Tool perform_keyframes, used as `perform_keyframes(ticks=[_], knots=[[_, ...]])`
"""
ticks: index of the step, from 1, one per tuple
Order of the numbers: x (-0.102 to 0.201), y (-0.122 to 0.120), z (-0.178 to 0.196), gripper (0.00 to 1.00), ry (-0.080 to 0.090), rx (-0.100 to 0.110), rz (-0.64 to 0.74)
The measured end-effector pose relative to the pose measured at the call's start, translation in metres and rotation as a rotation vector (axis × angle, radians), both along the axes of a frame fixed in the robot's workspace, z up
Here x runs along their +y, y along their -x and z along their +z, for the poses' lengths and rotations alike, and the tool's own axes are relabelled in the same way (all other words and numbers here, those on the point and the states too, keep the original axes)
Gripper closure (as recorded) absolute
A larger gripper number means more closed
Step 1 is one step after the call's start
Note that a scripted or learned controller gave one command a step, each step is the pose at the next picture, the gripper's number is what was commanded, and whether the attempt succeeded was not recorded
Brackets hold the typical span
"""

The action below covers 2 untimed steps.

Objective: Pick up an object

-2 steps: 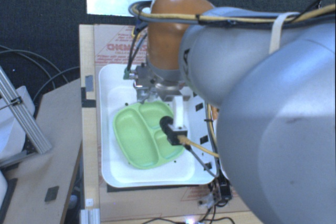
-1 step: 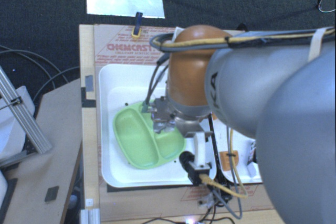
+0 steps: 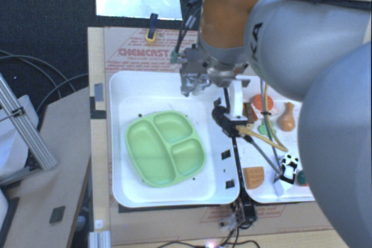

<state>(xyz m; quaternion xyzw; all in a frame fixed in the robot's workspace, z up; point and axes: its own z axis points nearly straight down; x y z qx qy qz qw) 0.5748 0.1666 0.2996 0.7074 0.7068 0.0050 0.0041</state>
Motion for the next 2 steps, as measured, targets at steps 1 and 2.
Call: perform_keyframes(ticks=[1, 2], knots=[[0.071, -0.019, -0.165, 1.00, 0.003, 0.024, 0.009], [0.050, -0.058, -0.139, 1.00, 0.000, 0.008, 0.000]])
